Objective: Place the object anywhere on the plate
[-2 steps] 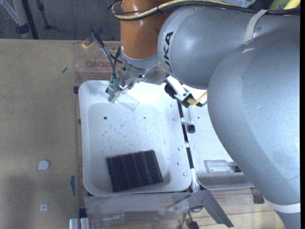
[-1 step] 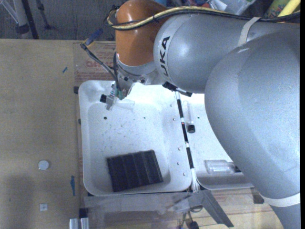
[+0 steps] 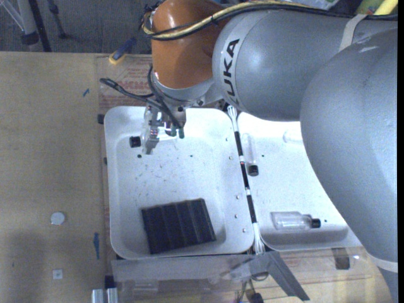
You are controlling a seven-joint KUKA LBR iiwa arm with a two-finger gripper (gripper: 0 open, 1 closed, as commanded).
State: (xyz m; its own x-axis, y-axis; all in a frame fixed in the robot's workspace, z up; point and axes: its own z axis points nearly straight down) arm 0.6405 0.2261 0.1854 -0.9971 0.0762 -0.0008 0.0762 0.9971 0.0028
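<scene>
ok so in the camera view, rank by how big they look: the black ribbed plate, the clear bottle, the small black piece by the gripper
1. black ribbed plate, clearly the largest
2. clear bottle
3. small black piece, by far the smallest

The shallow white plastic left bin (image 3: 189,169) looked smooth, flecked with dark specks; the black rectangular ribbed plate (image 3: 178,225) was matt. The pale wooden table (image 3: 44,137) was dull, the grey arm casing (image 3: 278,62) glossy.

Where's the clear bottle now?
In the camera view, the clear bottle lies on its side at the lower end of the right bin, across the divider from the black ridged plate.
</scene>
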